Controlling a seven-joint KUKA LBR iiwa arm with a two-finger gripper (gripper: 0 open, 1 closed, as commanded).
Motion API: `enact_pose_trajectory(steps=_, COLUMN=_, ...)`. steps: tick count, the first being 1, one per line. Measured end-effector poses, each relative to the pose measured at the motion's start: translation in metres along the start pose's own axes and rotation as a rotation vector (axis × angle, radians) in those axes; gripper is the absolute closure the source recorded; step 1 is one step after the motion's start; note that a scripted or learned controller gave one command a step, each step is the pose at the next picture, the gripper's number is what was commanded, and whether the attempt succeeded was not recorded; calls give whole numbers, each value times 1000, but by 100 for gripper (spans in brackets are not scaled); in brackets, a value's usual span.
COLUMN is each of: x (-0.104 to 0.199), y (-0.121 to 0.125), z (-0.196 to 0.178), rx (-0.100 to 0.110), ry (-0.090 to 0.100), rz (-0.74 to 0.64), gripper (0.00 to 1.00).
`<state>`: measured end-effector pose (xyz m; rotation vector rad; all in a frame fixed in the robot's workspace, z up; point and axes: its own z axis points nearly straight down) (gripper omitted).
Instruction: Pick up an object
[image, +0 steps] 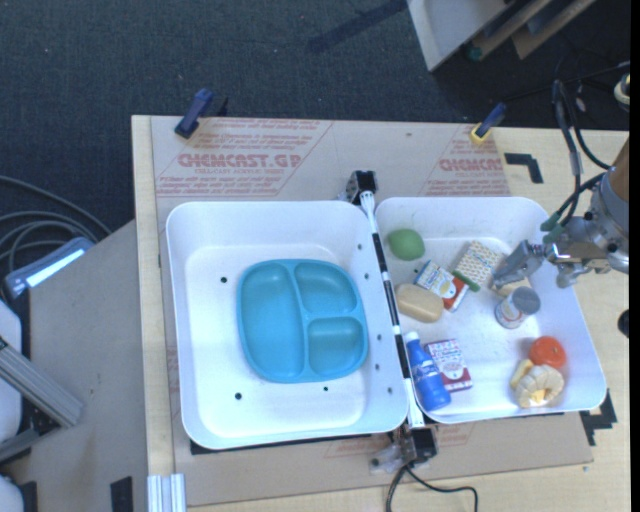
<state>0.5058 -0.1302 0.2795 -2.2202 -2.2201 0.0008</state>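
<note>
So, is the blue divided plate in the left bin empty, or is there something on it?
Empty. The blue plate lies flat in the left bin, and all three of its compartments show only bare blue surface.

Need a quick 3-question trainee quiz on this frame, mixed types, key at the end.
1. True or false: the blue plastic divided plate lies in the right white bin.
2. Multiple choice: what lies at the left wall of the right white bin, beside the divider? A) the round green ball B) the blue tube with a white cap C) the orange round fruit
3. Fill in: the pincer is above the ___ bin.

Key: 1 false, it lies in the left white bin. 2 B. 3 right.
</note>
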Motion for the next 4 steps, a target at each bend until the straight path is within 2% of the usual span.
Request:
enact_pose_trajectory(steps=1, x=-11, y=31, z=162, rx=-4, ry=-2, rz=1, gripper=0)
enact_pose_trajectory(steps=2, x=20, y=87, z=195, rx=-2, ry=0, rz=-1, gripper=0)
enact_pose_trajectory(steps=3, x=19, y=87, z=185, rx=-3, ry=-1, rz=0, gripper=100)
enact_pose_trajectory(steps=4, x=83, y=27, z=94, rx=-1, ry=0, rz=-2, gripper=100)
